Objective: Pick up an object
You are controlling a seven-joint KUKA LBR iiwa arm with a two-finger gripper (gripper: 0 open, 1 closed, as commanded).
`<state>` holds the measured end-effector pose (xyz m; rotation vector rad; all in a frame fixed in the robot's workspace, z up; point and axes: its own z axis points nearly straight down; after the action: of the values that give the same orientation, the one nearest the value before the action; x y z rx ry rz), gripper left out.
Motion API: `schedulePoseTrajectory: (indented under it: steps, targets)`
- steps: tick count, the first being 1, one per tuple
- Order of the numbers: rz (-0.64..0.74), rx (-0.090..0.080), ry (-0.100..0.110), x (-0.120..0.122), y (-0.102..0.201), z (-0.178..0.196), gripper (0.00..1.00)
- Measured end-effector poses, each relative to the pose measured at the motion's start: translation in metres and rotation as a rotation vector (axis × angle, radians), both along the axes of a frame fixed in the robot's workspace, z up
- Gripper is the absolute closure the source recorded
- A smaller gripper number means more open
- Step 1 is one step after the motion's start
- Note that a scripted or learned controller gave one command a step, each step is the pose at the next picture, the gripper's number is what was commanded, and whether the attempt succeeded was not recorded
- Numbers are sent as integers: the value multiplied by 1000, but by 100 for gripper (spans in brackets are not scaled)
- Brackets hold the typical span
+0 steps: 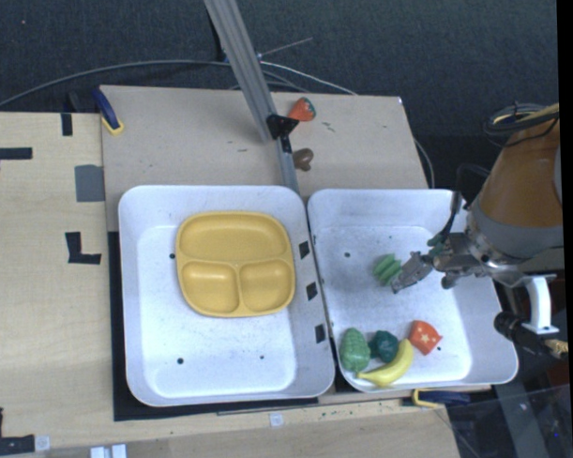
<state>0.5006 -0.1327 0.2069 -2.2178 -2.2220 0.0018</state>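
My jaws: can't tell if apart or together, they blur into one dark shape from this angle. Gripper [412, 269] sits low in the right bin [361, 207], tip pointing left, just beside a small green item [386, 267]. Nothing visibly between the jaws, so I don't count anything as held.

Why here: green item lies alone, mid-bin, bare floor round it. Easiest target, I'd judge, since no neighbours foul the approach. My arm [524, 192] comes in over the bin's right wall, so wrist is slanted and the tip meets the item from its right side, not from straight above.

Other candidates, front-left corner of same bin: a green veg [354, 349], a dark teal lump [383, 345], a banana [393, 366] curled under them, all touching or nearly so. A red-orange piece [423, 336] sits just right of that cluster, a bit apart. Packed against the wall = poor room for jaws; prob. why I'm not there.

Left bin [138, 275]: yellow divided plate [236, 263], flat, upper part of bin. Too wide and flat for me, I'd guess.

Stage: at the target, grasp not confirmed. Risk: the item is small and rounded, so a slanted close could nudge it left instead of catching it.
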Motion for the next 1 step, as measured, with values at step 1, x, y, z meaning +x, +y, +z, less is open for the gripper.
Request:
schedulePoseTrajectory:
  steps: [1]
  targets:
    - [0,0,0,0,0,0,0]
